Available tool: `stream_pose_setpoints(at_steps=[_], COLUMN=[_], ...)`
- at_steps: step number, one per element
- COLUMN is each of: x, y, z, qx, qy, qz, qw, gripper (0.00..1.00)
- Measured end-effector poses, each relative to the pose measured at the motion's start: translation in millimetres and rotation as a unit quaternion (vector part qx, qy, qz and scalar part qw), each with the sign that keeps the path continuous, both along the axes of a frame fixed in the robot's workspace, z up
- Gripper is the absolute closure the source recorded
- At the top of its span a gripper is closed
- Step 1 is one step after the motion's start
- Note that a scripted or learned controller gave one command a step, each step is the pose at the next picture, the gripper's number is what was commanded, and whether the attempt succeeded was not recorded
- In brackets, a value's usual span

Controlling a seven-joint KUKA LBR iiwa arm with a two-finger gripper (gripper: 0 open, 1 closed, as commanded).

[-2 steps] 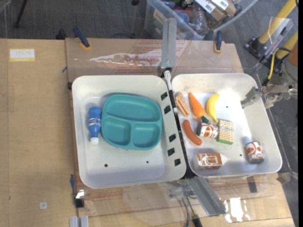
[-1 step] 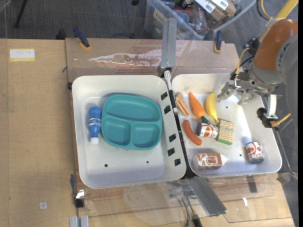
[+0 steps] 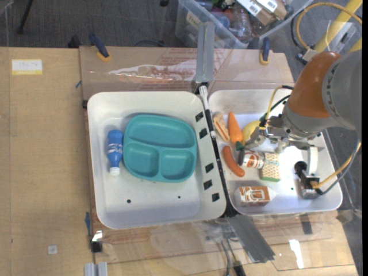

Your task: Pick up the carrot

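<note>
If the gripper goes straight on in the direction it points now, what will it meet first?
The gripper reaches in from the right and points toward the left. The nearest thing in that line looks like the yellow item at its tip, with the carrot just beyond. Height is hard to judge from above.

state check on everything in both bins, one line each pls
carrot: lying in the right bin, not gripped
gripper: low over the right bin, beside the carrot
hot dog: lying left of the carrot
sausage: lying flat
carton: on its side
blue bottle: lying in the left bin
teal tray: flat, right way up
</note>
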State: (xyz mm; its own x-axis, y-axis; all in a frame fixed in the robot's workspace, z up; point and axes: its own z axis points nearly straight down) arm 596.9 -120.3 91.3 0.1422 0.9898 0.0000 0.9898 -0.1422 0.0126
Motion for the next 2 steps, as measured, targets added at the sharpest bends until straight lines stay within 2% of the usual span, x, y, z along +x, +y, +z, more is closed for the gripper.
stream_pose_setpoints(at_steps=[1, 2], x=[-94.0, -94.1], y=[-4.4, -7.0], z=[1.7, 12.0], qx=[-0.0021, -0.0027], qy=[-0.011, -0.011], qz=[-0.015, -0.018], qw=[0.9998, 0.9998], gripper=[0.0, 1.0])
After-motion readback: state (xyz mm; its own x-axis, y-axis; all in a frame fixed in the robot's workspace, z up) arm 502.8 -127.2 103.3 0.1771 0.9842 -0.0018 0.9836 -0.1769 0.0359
